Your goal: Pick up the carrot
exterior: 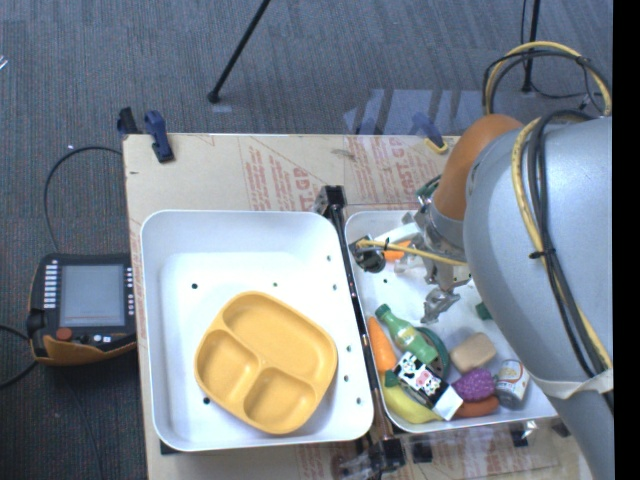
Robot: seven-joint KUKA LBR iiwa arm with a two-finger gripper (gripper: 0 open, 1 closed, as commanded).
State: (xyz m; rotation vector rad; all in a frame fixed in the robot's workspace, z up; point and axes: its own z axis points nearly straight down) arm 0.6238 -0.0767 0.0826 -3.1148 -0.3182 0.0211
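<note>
The carrot lies against the right bin's left wall, touching a green bottle. It looks light, stiff and slick; mid-body seems the best hold. The gripper hangs above, its grip unreadable.

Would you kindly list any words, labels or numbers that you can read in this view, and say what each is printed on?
None can be read with confidence.
Cardboard sheet under the bins: red print, too faint and skewed to read.
Handheld pendant on the floor: screen blank, button marks too small.
Cow-patterned carton: no legible text.
Green bottle: label blurred.
</note>
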